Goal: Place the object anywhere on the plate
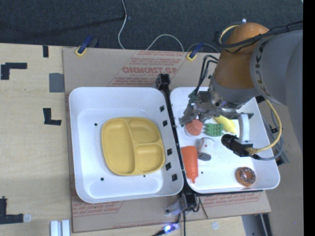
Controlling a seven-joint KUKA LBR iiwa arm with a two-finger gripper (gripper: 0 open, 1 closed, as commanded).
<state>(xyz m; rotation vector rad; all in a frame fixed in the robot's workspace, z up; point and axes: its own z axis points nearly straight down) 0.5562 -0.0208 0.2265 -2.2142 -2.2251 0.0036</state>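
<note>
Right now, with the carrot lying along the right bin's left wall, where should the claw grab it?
Probably mid-body of the carrot, from straight above, fingers closing across its width. It lies flat, lengthwise beside the right bin's left wall, so the left finger has little room; biasing toward the wider upper end may help.

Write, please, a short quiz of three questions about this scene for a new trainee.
1. True or false: the yellow plastic divided plate lies in the left white bin.
2. Which item lies nearest the divider between the bins? A) orange plastic carrot B) brown glazed doughnut C) green leafy toy
3. Fill in: the end effector is above the ____ bin.

Key: 1 true; 2 A; 3 right.
</note>
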